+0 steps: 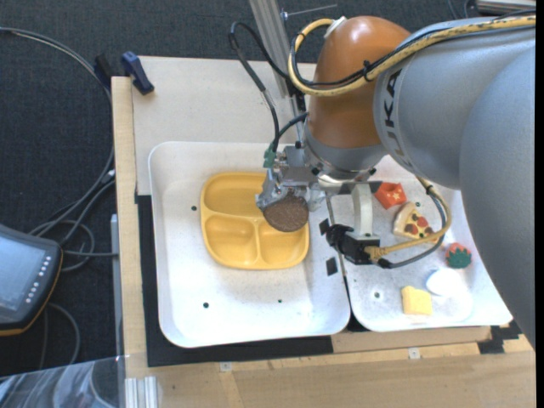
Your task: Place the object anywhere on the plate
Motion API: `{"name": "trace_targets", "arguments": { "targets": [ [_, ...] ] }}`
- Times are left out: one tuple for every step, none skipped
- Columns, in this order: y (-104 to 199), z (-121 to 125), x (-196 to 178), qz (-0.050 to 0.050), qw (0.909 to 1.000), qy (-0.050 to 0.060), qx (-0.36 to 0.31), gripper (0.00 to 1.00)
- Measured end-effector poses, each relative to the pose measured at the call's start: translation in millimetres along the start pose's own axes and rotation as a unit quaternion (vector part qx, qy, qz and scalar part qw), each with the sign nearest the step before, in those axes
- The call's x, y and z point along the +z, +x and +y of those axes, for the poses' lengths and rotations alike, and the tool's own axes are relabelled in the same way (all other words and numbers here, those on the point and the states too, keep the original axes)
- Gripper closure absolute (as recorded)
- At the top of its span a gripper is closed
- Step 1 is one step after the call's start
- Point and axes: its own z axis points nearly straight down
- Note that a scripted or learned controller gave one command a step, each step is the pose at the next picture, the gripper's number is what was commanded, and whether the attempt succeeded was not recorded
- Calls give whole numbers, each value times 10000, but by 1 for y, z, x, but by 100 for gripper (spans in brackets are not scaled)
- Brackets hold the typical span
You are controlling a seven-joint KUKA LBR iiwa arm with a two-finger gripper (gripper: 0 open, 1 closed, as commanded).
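- Over the left bin (178,313): gripper (279,195) sits low above the right side of the yellow plate (229,228), arm (459,100) reaching in from the right.
- Brown round object (287,214), dark and disc-like, sits right at the gripper tip, over the plate's right edge where the upper and lower right compartments meet.
- Can't tell if the disc is between the fingers or just lying on the plate under them; the wrist hides the contact. How far the gripper is open can't be read either.
- Plate: yellow, three compartments, lies flat in the left bin, toward its upper right part. Rest of the plate bare.
- Right bin (382,313) touches the left bin side by side. It has a red block (390,195) near the top, a pizza-slice toy (414,222) just beside it, a strawberry-like toy (459,256) further right, a white round piece (444,282) below that, and a yellow wedge (416,300) near the front edge.
- Black cable and yellow cable loop from the wrist down over the seam between the bins.
- Blue clamp (136,70) on the bench's far left corner, well apart from both bins.
- Tablet-type pendant (21,274) off the bench on the left, on the dark floor.
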Motion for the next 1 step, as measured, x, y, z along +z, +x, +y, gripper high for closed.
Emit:
{"name": "trace_targets", "arguments": {
  "targets": [
    [0, -1, 0, -1, 10000, 8, 2, 0]
  ]
}}
